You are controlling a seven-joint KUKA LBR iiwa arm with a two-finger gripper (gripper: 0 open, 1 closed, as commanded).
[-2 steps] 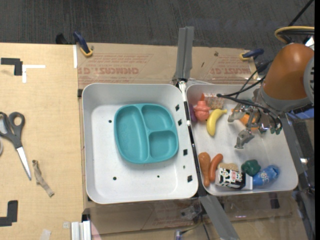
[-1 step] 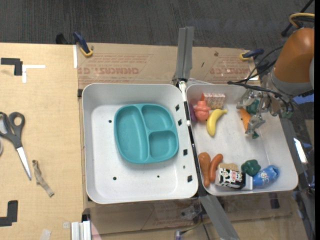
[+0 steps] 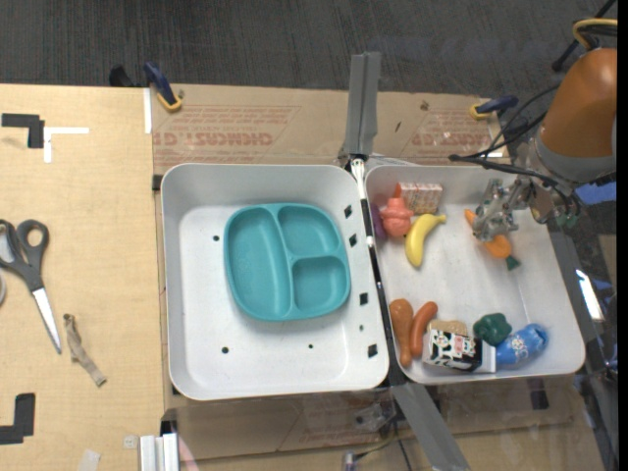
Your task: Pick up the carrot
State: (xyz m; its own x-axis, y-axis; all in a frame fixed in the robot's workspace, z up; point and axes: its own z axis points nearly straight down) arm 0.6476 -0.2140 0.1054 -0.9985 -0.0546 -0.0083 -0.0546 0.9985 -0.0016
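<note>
Hovering over the right bin point(image 3: 564, 292), upper right part: gripper point(image 3: 496, 214) is seen low, right at the carrot point(image 3: 498, 243). Arm point(image 3: 579, 106) comes in from the right, orange band above the wrist.

Carrot loc: right bin, upper right, small orange piece w/ a bit of green at the gripper end, lying at a slant. It's apart from the other items; nearest is the banana point(image 3: 419, 238) to its left.

Tool state: can't be told. Metal parts overlap the carrot top and nothing is resolved clearly enough at this res. Whether the carrot is actually clamped can't be confirmed either, so no hold is claimed.

Step judged: grasp phase, at or just above the pick point. Carrot appears to rest on the bin floor, so lift is not yet done.

Next move needs, as a judgement:
- contact on the carrot body to be confirmed, not just the leafy end
- closure across the narrow axis, since the piece is small and slanted
- straight vertical lift, kept off the bin's right wall

Other stuff in the right bin: pink item point(image 3: 395, 216) and box point(image 3: 420, 197) near the top, 2 sausages point(image 3: 412, 327), carton point(image 3: 453, 348), green item point(image 3: 492, 328) and blue item point(image 3: 520, 343) along the bottom. All well apart from the pick point. Left bin point(image 3: 186, 292) holds a teal tray point(image 3: 287, 261). Scissors point(image 3: 29, 273) lie on the bench, far left.
</note>
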